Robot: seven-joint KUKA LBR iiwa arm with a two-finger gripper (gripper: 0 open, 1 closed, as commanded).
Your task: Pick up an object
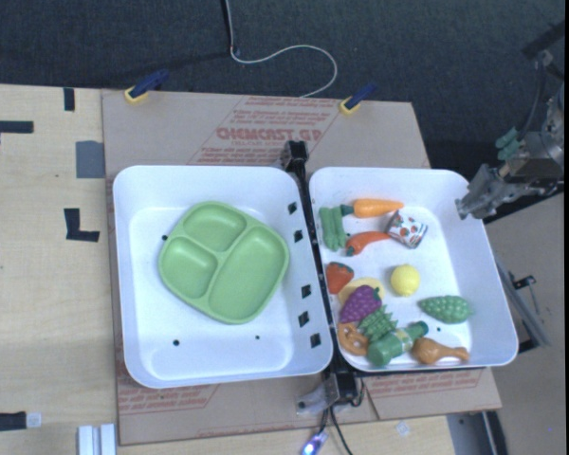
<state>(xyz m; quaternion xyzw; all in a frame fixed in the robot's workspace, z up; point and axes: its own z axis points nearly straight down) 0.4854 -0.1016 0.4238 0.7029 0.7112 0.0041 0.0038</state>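
Camera view showed two white bins side by side: the left bin [133,254] bore a green divided plate [225,261], the right bin [474,254] a heap of toy food. Among it lay an orange carrot [376,207], purple grapes [357,303], a yellow lemon [405,279] and a small red-spotted cup [407,228]. The gripper [481,197] hung at the right bin's far right rim, touching none of them; whether it was parted or closed I could not tell.
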